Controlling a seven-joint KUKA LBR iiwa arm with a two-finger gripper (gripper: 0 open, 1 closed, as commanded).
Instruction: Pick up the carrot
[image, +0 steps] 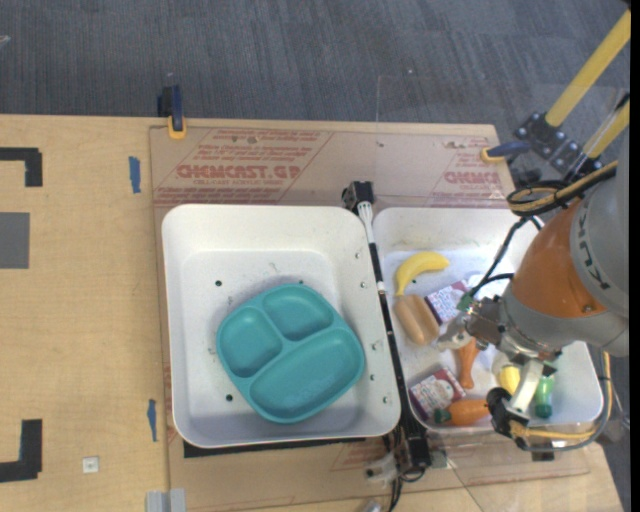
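Carrot (465, 361) lies steeply upright in lower-right frame, just left of the gripper (503, 362); grip state unreadable.

this looks like a robotics lab, not a kitchen: two white bins (190, 300) sit on a plywood bench (80, 300) marked with black tape corners (25, 165) and blue tape. a clamped clear sheet (330, 160) printed "chemcast gp" lies under them, over grey carpet (300, 50).

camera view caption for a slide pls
KUKA arm reaches over the right bin of toy food; a teal plate sits left.
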